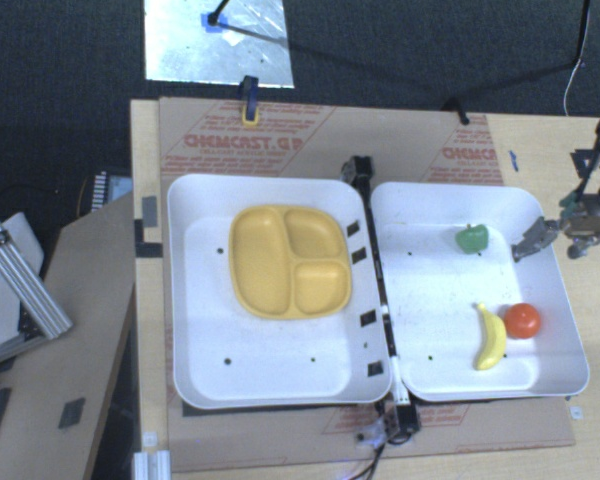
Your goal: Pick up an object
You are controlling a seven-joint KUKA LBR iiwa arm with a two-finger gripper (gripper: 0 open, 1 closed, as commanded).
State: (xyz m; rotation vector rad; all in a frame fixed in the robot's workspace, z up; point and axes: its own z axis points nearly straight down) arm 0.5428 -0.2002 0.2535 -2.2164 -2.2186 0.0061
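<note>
In the right bin [430, 368] lie three items. A small green fruit [472, 237] sits near the far wall, a yellow banana [491, 338] lies near the front, and a red-orange round fruit [522, 320] touches the banana's right side. My gripper [553, 246] hovers at the right bin's far right rim, to the right of the green fruit and apart from it. It is open, and nothing is between its fingers [531, 239].
A yellow three-compartment plate [288, 261] lies in the left bin [200, 368]. A black divider with clips [372, 278] runs between the bins. Both bins rest on brown cardboard [310, 133]. A shiny metal sheet [218, 28] lies beyond the bench.
</note>
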